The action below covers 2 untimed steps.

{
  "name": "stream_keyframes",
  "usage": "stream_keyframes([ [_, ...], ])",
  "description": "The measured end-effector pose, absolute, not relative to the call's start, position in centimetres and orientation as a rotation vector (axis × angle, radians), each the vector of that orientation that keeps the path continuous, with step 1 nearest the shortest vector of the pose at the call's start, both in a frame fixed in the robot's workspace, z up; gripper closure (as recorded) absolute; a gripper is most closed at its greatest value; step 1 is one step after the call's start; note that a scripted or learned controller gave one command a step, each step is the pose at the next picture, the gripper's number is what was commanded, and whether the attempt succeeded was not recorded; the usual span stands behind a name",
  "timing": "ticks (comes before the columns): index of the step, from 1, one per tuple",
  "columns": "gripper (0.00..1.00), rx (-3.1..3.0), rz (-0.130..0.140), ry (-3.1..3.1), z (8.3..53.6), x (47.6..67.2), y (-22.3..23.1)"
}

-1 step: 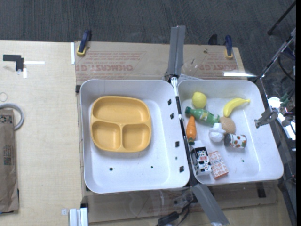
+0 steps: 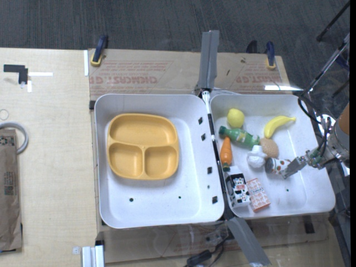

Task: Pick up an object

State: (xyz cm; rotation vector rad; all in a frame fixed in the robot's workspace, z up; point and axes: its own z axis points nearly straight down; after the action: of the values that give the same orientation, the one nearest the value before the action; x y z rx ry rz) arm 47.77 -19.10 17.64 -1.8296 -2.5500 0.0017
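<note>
The right bin (image 2: 311, 202) holds several toy items. A yellow lemon (image 2: 236, 117) and a yellow banana (image 2: 278, 124) lie at the back. A green bottle (image 2: 240, 136) lies beside an orange carrot (image 2: 226, 151). A tan lump (image 2: 270, 147) and a small white piece (image 2: 255, 160) sit mid-bin. Near the front lie a cow-print carton (image 2: 238, 188) and a red-and-white box (image 2: 258, 194). My gripper (image 2: 297, 164) reaches in low from the right, its tip against a small spotted grey-and-white item (image 2: 277, 166).
The left bin (image 2: 117, 210) holds a yellow three-part plate (image 2: 143, 146). A grey divider rail (image 2: 208, 60) runs between the bins. Cables and the arm's wrist (image 2: 334, 143) crowd the right edge. A brown paper bag (image 2: 8, 188) lies on the bench at far left.
</note>
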Motion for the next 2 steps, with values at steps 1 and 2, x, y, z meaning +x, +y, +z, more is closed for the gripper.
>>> stream_keyframes([
  [1,0.0,-1.632,0.0,-2.683,9.1,50.4,-21.7],
  [2,0.0,-2.381,0.004,-2.047,9.0,53.2,-19.4],
])
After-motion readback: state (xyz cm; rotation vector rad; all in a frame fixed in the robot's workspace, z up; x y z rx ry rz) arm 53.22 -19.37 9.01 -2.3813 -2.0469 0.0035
